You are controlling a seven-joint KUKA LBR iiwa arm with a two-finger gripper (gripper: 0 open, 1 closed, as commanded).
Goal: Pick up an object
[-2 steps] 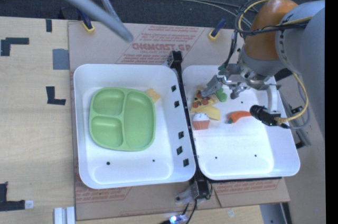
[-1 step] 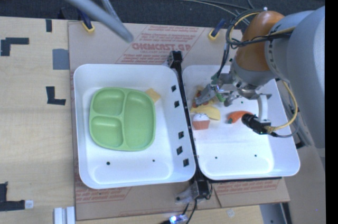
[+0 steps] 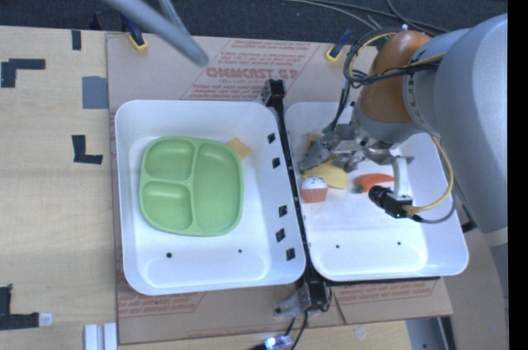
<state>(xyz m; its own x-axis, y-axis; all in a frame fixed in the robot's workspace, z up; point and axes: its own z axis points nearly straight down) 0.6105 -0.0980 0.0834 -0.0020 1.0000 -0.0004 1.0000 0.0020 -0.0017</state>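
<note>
In the right bin (image 3: 388, 253) lie three small toys. A yellow piece (image 3: 334, 176) sits near the bin's left side, with a small white and red cupcake-like toy (image 3: 313, 191) just below and left of it. An orange carrot-like piece (image 3: 376, 180) lies to their right. My gripper (image 3: 328, 152) is low over the upper left part of this bin, right above the yellow piece and close to it. The wrist and its orange band (image 3: 394, 76) hide the bin's back part.
The left bin (image 3: 190, 266) holds a green divided plate (image 3: 191, 185) and a small yellow chip (image 3: 239, 147) by the plate's upper right corner. A black divider (image 3: 285, 175) runs between the bins. A black cable plug (image 3: 388, 201) hangs off the arm over the right bin.
</note>
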